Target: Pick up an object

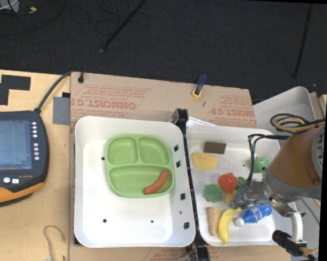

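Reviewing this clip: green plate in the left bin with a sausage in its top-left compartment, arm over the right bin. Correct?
Not quite. The sausage lies in the plate's large bottom compartment, toward its right end, as the camera view shows. The rest holds: plate in the left bin, arm over the right bin.

Green divided plate [129, 166]; red-orange sausage [156, 183]; yellow banana [224, 224]; brown block [214, 148]; white bins [87, 205]

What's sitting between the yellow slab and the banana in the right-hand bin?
In the camera view, a green knobbly broccoli-like toy lies between the flat yellow slab and the yellow banana; a beige cone-like piece sits beside the banana.
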Motion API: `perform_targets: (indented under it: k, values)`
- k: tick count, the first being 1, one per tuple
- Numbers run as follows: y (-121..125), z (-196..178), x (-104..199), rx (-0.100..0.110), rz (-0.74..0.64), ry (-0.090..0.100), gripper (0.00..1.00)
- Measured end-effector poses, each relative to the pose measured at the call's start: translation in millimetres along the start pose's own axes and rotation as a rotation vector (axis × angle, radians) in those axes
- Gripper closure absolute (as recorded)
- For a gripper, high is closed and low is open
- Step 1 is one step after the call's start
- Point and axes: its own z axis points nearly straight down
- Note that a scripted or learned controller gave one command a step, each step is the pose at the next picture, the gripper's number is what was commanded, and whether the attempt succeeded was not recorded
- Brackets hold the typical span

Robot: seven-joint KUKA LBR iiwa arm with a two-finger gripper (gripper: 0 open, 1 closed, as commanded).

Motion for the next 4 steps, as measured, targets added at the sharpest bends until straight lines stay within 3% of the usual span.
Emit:
perform_targets:
  k: [2,3,4]
  values:
    - [-11.5,-114.4,-11.6,-0.005,-0.005,-0.003,1.0]
    - [-11.1,-129.4,-12.5,-0.002,-0.011,-0.002,1.0]
    - [6.3,-136.9,41.1,0.0,-0.018,0.001,1.0]
